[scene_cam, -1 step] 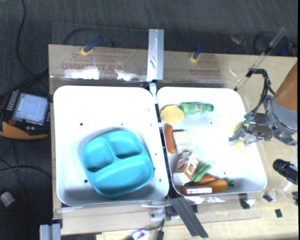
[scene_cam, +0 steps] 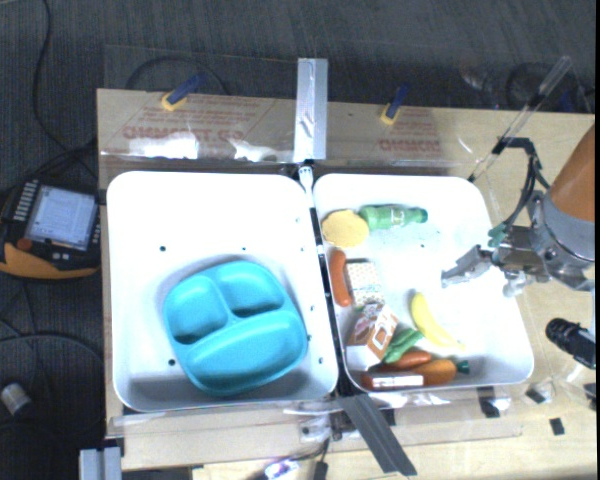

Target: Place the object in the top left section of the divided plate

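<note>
The divided plate (scene_cam: 235, 326), a bright blue one, lies in the left bin (scene_cam: 140, 218), toward that bin's near edge and right wall, slightly turned; its two small sections face the far side and its one large section faces you. Nothing rests in any section.

Look to the right bin (scene_cam: 480, 208) for the loose things. By its far-left corner you have a yellow round piece (scene_cam: 345, 228) touching a green bottle (scene_cam: 392, 216) that lies on its side. Along the left wall runs an orange sausage-like piece (scene_cam: 339, 276), with a small speckled packet (scene_cam: 364, 281) just beside it. Nearer the front edge sit a small carton (scene_cam: 378, 334), a carrot (scene_cam: 417, 373) and something green, crowded together. A banana (scene_cam: 430, 323) lies just right of that cluster.

Your claw (scene_cam: 465, 269) hangs over the right half of the right bin, well apart from the plate and above bare white floor beyond the banana. You cannot tell from this angle whether it is spread or pressed together, and nothing is visible in its grip.
</note>
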Motion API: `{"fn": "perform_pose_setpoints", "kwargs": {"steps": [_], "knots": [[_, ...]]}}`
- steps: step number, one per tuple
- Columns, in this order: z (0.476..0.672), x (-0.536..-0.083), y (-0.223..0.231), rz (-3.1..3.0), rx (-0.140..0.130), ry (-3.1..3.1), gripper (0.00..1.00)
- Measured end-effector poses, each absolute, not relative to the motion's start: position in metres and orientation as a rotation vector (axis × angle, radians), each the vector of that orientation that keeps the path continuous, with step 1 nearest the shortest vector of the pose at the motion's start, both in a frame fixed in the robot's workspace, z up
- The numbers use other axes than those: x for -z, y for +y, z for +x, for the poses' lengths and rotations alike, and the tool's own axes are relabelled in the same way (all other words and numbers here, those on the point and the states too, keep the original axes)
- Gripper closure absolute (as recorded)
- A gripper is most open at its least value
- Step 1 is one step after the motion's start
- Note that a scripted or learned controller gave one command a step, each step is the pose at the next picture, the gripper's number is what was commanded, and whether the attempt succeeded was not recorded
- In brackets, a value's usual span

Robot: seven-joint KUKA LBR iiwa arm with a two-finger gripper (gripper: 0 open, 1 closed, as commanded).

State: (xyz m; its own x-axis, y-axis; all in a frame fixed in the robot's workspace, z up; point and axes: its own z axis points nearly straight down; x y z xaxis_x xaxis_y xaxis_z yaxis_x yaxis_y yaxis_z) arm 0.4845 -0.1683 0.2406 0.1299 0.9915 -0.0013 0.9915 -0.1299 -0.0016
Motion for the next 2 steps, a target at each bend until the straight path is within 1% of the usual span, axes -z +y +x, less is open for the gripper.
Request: {"fn": "perform_pose_setpoints", "kwargs": {"steps": [1, 2], "knots": [[0.4854, -0.2489, -0.1672, -2.357, -0.005, -2.075, 1.0], [0.485, -0.2476, -0.1688, -2.294, -0.006, -2.147, 1.0]]}}
